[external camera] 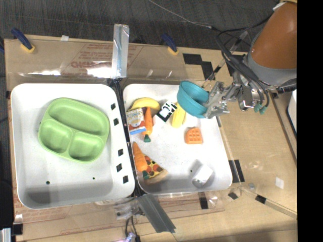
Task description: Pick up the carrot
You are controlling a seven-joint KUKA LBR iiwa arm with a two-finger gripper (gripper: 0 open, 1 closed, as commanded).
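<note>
Plainly, my pincer (211,105) is clenched on the teal bowl (192,98), not the carrot (148,122), which lies in the right bin (222,160) beside the banana (143,104). It looks light, rigid and smooth; I'd grip mid-body, across its width.

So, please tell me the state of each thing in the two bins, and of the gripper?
gripper: at the right bin's far right side, touching the blue bowl
blue bowl: tilted, against the gripper
carrot: lying flat, untouched
banana: lying flat
green plate: flat in the left bin
pizza slice: lying flat
</note>
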